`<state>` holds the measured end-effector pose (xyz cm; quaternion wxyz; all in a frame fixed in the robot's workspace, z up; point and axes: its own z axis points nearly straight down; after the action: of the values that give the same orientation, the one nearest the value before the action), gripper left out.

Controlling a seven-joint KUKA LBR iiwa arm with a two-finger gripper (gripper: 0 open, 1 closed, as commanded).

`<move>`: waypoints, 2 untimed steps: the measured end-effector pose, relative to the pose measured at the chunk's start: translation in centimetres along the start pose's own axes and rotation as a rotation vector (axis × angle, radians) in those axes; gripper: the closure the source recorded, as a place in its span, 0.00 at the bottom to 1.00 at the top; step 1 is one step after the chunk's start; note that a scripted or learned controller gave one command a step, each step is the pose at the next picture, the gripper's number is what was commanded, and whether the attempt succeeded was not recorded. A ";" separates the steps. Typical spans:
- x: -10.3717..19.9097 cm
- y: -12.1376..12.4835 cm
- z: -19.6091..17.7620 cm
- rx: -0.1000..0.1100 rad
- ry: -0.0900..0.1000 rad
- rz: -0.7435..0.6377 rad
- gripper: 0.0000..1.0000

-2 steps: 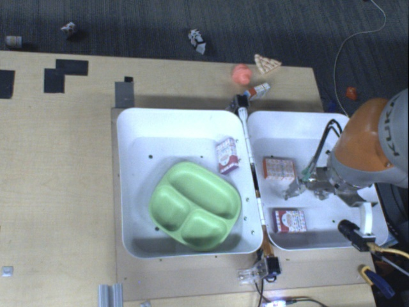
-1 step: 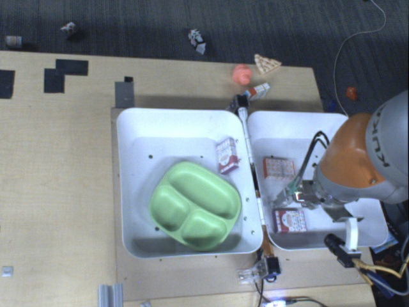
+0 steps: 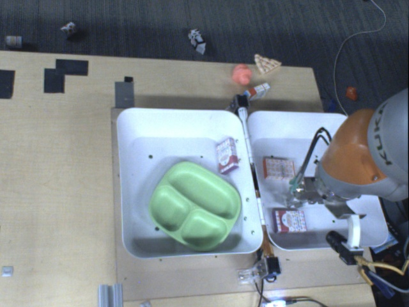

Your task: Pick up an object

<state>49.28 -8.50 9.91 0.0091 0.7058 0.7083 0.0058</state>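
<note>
**Right bin: end effector over two flat packets**

I judge the packets light, thin, stiff card, likely slippery; edge grip suits best. One packet (image 3: 278,168) lies mid-bin, the other (image 3: 289,220) near the front wall. The end effector (image 3: 298,192) hangs between them; I cannot tell its opening or any contact.

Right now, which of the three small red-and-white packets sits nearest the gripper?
The front packet in the right bin, just below the gripper. The other right-bin packet lies farther back, and the third is in the left bin.
</note>
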 end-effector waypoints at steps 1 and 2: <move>0.0 0.0 0.0 0.001 0.000 0.000 0.00; -2.6 4.4 1.3 0.013 0.004 -0.001 0.00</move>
<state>53.72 -11.12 8.70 0.0028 0.7056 0.7086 0.0025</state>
